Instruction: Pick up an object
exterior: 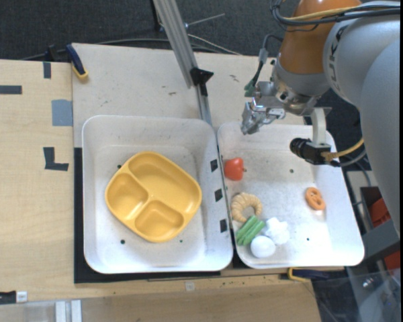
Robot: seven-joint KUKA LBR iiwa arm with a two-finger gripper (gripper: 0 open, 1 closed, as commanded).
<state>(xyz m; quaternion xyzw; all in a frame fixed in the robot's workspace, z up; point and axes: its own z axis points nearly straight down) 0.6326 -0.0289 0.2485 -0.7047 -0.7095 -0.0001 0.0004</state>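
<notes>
Camera view, nearest edge first: the pale wooden bench (27, 200) carries two shallow white bins side by side. In the right white bin (336, 243), close to the front, a white egg-shaped object (262, 247) lies touching a green pod-like toy (250, 229), with a tan braided pastry toy (245, 205) just behind and a small orange pretzel-shaped piece (314, 198) apart to the right. Farther back sits a red tomato-like toy (234, 168). The left white bin (97, 247) holds a yellow three-compartment plastic plate (153, 194). Above the right bin's far rim hangs the metal two-finger gripper (250, 127), fingers looking close together, nothing visible between them. Beyond lie dark floor and cables.
</notes>
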